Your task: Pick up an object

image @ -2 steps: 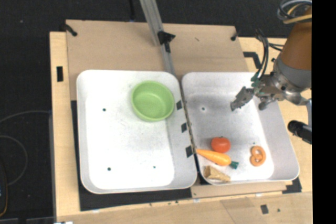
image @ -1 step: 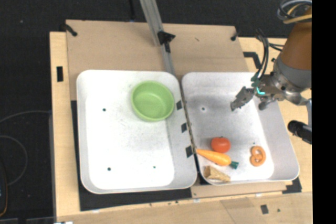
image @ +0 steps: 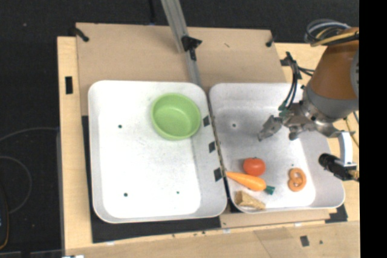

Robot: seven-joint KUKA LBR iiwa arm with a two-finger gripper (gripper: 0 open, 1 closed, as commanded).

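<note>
We see the arm (image: pixel 335 72) cut off at three o'clock, its fingers (image: pixel 282 128) spread and empty above the right bin (image: pixel 242 107), the tomato (image: pixel 254 166) lying at six o'clock of them.

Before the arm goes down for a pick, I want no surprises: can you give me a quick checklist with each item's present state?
1. Gripper hangs above the right bin: ok.
2. Nothing between its fingers: ok.
3. Tomato sits apart from the gripper, unobstructed: ok.
4. Carrot lies close against the tomato, crowding a grasp: not ok.
5. Pretzel lies alone: ok.
6. Green bowl in the left bin, out of the way: ok.
</note>
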